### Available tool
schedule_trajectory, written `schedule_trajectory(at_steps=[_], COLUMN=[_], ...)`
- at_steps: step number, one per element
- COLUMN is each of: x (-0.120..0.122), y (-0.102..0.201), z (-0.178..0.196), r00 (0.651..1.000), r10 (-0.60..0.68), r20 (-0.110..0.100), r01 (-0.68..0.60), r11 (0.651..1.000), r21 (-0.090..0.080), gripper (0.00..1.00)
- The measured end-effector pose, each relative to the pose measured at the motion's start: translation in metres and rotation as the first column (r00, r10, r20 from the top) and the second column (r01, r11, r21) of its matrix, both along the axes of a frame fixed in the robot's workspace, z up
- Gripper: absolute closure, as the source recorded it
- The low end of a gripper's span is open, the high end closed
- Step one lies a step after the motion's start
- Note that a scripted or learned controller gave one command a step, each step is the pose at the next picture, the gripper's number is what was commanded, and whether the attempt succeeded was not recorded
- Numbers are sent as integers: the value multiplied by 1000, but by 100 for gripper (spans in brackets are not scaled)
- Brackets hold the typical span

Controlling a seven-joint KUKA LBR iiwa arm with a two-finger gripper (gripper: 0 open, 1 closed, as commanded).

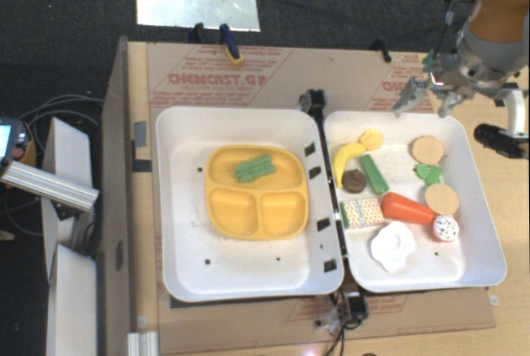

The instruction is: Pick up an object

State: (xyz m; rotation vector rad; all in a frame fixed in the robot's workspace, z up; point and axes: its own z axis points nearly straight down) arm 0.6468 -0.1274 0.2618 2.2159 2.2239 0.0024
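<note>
The wide brown cardboard-covered bench lies below and to the left of the two-finger gripper, which hangs with its fingers spread apart and nothing between them, just above the far rim of the right shallow white plastic bin. The left shallow white plastic bin sits well to the gripper's left and nearer the viewer, bearing a yellow three-compartment plastic plate whose far, wide compartment holds a bunch of green toy beans. The grey arm with its orange band rises up and to the right of the gripper. Inside the right bin, all nearer the viewer than the gripper: a long orange toy carrot well below it; a white toy fried egg farther below still; a yellow toy banana down and to the left, with a small yellow piece beside its far end; a green toy stick just right of the banana; a sprinkled wafer block touching the carrot's left end; a round tan toy biscuit close beneath the gripper; a second tan disc lower down; a green leafy toy between the two discs; a round brown toy by the banana's near end; and a small white ball with red spots at the carrot's right end.
</note>
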Motion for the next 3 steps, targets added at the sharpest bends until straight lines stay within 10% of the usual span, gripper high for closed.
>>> schedule_trajectory(at_steps=[1, 2, 3], x=[-28, -37, -70], y=[56, 29, 21], z=[-82, -183, -178], r00=[1000, 1000, 1000], r10=[5, -4, -3], r20=[-9, -7, -5], r01=[-5, 4, 3], r11=[1000, 1000, 1000], r21=[4, 1, 0], gripper=[0, 0, 0])
